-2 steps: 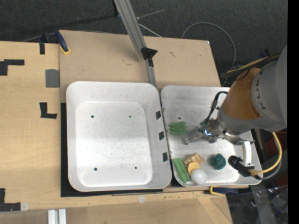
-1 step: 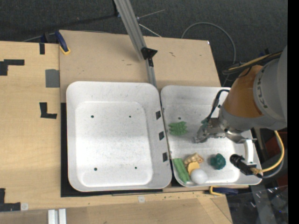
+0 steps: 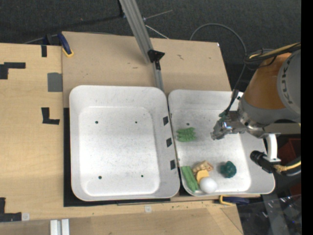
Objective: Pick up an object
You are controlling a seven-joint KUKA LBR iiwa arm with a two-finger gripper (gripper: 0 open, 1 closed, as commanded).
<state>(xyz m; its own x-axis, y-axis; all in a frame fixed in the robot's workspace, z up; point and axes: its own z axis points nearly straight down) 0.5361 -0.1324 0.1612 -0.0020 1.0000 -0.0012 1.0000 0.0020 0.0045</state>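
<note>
The gripper [image 3: 218,131] hangs over the right bin [image 3: 205,99], just right of a green toy [image 3: 185,134]; whether its jaws are open or closed I cannot tell. Near the bin's near edge lie a green block [image 3: 190,177], tan piece [image 3: 201,169], white ball [image 3: 208,184] and teal lump [image 3: 227,169]
</note>
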